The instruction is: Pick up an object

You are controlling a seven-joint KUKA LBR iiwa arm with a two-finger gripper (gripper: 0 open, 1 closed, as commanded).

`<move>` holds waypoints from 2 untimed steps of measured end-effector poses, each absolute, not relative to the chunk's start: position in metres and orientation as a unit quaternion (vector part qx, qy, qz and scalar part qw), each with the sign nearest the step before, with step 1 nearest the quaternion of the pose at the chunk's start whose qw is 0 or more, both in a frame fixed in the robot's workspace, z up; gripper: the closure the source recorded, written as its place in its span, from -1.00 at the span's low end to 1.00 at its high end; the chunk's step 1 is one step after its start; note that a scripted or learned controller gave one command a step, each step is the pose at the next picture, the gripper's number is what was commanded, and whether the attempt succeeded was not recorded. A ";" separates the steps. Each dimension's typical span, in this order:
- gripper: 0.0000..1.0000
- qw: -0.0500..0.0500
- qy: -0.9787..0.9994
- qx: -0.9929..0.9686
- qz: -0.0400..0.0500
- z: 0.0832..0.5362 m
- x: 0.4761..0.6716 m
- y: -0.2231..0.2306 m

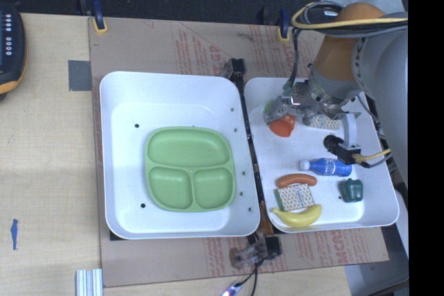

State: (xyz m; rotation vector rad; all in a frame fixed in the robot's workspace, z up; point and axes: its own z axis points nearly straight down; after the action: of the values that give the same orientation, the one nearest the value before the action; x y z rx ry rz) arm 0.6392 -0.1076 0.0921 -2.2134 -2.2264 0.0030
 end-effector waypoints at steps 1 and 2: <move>-1.00 0.001 -0.709 -0.705 0.000 0.092 0.651 -0.093; 1.00 0.001 -0.710 -0.704 0.001 0.103 0.651 -0.094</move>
State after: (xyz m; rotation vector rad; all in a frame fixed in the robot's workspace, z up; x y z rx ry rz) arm 0.6515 -0.0935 0.1035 -2.2112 -2.2299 0.0037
